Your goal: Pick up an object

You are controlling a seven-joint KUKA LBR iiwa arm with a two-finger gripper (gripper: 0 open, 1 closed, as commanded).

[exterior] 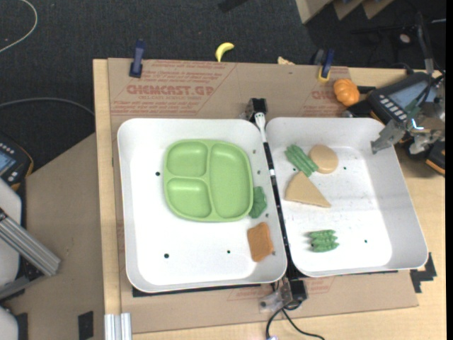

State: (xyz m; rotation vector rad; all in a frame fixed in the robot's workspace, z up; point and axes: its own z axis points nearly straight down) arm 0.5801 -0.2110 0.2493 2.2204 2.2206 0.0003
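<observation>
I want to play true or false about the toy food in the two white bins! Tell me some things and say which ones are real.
1. The green plate lies in the left bin. True.
2. The tan wedge sits on the green plate. False: it lies in the right bin, below the round tan piece.
3. The brown piece lies in the left bin, near its lower right corner. True.
4. The gripper is holding the tan wedge. False: the gripper hangs at the right bin's upper right edge, away from the wedge.
5. An orange toy lies outside the bins, on the cardboard. True.
</observation>
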